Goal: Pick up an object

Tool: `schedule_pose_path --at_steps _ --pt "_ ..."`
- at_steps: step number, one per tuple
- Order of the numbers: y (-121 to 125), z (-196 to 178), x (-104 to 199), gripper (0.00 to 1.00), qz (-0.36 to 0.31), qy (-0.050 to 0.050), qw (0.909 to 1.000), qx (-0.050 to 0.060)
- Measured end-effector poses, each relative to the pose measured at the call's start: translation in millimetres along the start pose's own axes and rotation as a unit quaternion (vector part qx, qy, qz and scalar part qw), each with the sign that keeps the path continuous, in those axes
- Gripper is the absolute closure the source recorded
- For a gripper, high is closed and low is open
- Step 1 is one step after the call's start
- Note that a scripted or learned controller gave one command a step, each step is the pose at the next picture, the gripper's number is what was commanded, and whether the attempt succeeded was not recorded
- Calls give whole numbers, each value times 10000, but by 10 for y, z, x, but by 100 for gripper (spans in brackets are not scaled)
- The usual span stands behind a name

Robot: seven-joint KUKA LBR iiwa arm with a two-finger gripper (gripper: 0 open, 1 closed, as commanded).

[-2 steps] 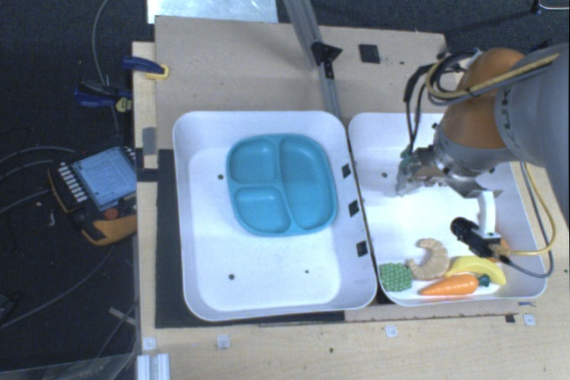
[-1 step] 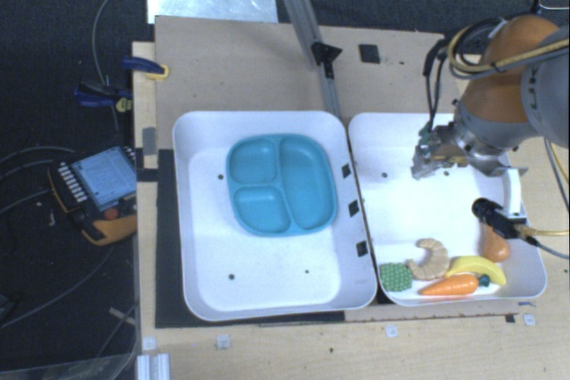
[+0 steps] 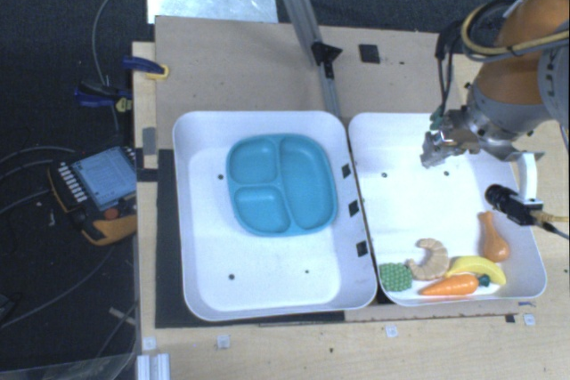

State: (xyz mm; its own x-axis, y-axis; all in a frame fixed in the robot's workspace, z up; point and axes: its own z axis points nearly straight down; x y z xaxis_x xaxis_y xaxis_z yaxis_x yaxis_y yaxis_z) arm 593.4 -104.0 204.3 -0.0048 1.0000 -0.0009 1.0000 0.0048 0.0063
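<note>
While gripper (image 3: 435, 151) is hanging over upper part of right bin (image 3: 401, 218), you are seeing nothing between its fingers; open or closed, cannot tell. Toy food is lying along bin's lower right corner: green vegetable (image 3: 396, 277), tan croissant (image 3: 432, 257), orange carrot (image 3: 450, 285), yellow banana (image 3: 478, 267), brown drumstick (image 3: 492, 237). Left bin (image 3: 200, 262) is holding blue divided plate (image 3: 281, 184). Bins are sitting on brown board (image 3: 232, 67) over dark carpet (image 3: 62, 4).

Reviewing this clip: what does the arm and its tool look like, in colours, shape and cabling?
The arm is rounded and bulky, with an orange band and grey metal housing below it. Yellow and black cables loop around its upper part. It ends in a small grey metallic tool. A black cylindrical piece on a white bracket sits beside the wrist.
</note>
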Motion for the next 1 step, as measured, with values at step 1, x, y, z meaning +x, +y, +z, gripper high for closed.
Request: schedule_pose_path --at_steps 1 --pt "16 -21 648 100 -32 19 10000 19"
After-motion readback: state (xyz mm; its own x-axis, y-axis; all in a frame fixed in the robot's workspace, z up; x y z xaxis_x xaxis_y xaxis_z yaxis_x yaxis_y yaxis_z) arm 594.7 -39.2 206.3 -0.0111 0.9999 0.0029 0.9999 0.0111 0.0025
